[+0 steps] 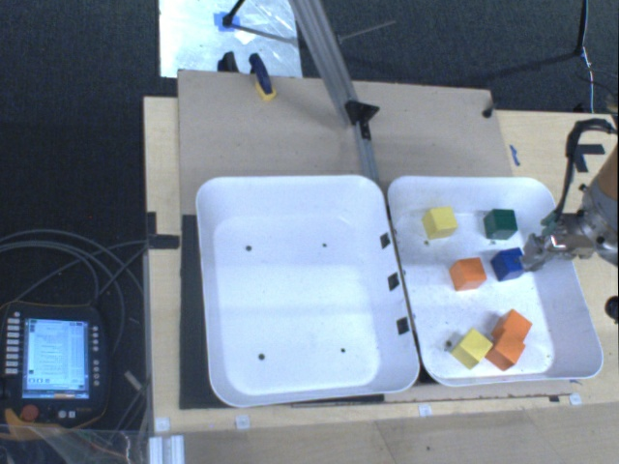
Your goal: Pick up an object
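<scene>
I watch through one fixed camera mounted high above the bench, tilted down so both white bins, the left bin and the right bin, sit mid-frame. It seems set back enough to catch surrounding dark floor. The arm enters from my right.

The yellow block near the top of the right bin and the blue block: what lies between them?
In the camera view, bare white bin floor lies between the yellow block and the blue block; the orange block sits just below that line.
</scene>
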`<state>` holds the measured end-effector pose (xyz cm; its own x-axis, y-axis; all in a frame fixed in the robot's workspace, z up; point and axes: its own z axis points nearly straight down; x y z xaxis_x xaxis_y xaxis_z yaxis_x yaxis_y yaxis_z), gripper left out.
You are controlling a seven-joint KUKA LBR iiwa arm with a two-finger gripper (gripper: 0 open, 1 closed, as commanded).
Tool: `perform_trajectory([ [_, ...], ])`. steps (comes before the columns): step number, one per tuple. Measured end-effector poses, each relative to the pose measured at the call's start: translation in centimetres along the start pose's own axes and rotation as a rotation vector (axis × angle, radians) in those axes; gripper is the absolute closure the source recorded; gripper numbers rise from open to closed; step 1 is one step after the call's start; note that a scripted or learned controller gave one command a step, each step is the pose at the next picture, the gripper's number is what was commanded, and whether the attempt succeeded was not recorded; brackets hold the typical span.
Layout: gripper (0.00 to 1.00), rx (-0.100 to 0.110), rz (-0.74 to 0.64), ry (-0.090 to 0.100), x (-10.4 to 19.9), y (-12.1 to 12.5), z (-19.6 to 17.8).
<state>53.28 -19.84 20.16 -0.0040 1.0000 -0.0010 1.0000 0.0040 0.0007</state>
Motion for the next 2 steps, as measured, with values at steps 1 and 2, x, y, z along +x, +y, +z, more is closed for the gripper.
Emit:
perform_trajectory([
  [1,1.0,-0.001,-0.006,0.002,5.0,1.2,0.2],
  [2,1.0,0.0,-0.007,0.003,10.6,1.9,0.3],
])
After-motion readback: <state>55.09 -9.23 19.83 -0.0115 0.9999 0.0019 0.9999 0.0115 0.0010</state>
